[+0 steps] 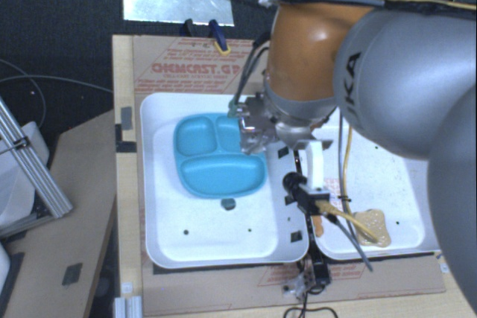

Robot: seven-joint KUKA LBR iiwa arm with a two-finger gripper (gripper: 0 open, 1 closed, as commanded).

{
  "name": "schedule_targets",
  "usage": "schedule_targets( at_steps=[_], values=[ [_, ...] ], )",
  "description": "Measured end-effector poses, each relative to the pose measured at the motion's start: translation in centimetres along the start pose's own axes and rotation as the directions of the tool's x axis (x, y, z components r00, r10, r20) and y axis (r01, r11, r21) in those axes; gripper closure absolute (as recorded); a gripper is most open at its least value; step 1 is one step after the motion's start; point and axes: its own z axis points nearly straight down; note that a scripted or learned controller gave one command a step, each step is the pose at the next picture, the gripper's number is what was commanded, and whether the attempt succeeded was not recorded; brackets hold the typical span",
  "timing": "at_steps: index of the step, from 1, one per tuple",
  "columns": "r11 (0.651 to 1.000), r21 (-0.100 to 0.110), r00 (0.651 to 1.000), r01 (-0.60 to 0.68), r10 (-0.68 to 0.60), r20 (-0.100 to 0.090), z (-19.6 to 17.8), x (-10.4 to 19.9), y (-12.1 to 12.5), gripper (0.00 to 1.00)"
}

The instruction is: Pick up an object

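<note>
A grey KUKA arm with an orange band above its wrist reaches in from the right and hangs over two shallow white bins set side by side on a cardboard-covered bench. The gripper [253, 132] sits low over the right edge of a blue plate [218, 156], which lies in the left bin [168, 231]. Whether the jaws are apart or together cannot be told, because the wrist housing hides them from above.

The plate is a divided tray of smooth, glossy plastic with rounded corners: two small compartments along its far side and one wide compartment nearer the camera. Its long axis runs roughly left to right across the bin, and most of its body lies to the left of the gripper and slightly toward the camera. By this judgement, the raised right rim is the nearest part to grasp.

Just below the plate lies a small dark green object [229, 203] (too small to identify). In the right bin [406, 231] a flat tan piece [373, 226], matte and irregular in outline, rests near the front wall, well apart from the gripper
</note>
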Motion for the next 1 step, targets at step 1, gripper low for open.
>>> schedule_targets(
  at_steps=[1],
  values=[
    [1.0,-0.019,1.0,-0.002,0.001,-0.006,-13.61,0.31,-4.05,1.0]
  ],
)
